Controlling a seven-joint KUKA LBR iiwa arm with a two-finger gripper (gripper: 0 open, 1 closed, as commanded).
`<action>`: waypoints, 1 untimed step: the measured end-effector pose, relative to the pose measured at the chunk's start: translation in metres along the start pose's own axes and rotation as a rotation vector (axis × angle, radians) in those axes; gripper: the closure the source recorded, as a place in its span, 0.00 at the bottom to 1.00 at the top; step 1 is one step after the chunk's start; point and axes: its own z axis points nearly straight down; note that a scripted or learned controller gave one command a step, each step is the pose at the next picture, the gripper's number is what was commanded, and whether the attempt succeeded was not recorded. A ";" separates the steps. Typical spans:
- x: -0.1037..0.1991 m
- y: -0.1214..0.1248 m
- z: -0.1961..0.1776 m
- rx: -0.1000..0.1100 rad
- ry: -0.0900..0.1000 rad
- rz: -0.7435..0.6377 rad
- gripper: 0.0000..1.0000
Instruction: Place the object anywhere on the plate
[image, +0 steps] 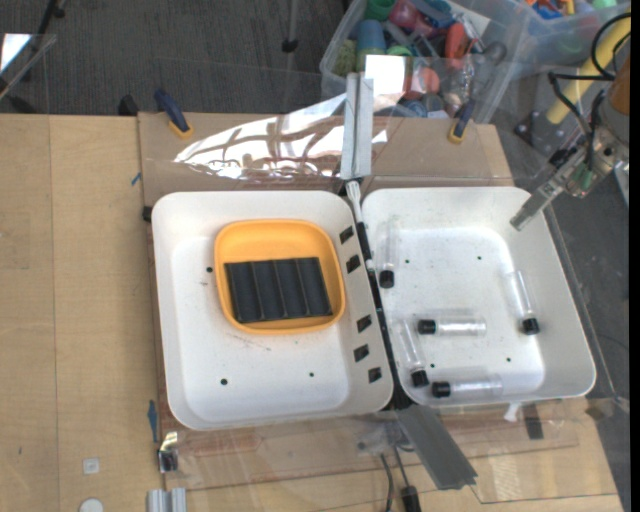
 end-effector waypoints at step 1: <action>0.000 0.000 -0.003 -0.001 -0.002 -0.073 0.00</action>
